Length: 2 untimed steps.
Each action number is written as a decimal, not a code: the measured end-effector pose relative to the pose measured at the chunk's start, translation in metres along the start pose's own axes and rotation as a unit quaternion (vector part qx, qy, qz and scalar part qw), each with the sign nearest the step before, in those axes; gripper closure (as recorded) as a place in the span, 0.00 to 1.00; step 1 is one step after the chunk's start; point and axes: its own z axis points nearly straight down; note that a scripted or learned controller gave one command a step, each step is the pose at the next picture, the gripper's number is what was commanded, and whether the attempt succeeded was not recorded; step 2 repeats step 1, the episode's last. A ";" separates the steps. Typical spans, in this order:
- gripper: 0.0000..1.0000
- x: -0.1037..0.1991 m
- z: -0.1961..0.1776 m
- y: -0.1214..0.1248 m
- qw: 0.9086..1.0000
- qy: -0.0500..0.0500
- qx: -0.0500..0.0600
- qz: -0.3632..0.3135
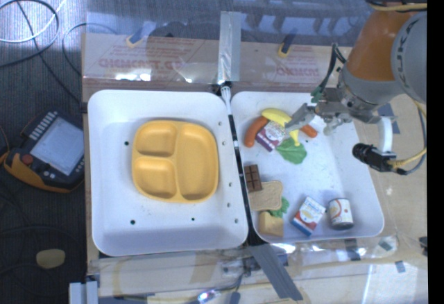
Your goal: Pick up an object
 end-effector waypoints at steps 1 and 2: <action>0.00 -0.005 -0.123 -0.010 0.992 -0.002 -0.001 -0.126; 0.00 -0.005 -0.123 -0.010 0.992 -0.002 -0.001 -0.126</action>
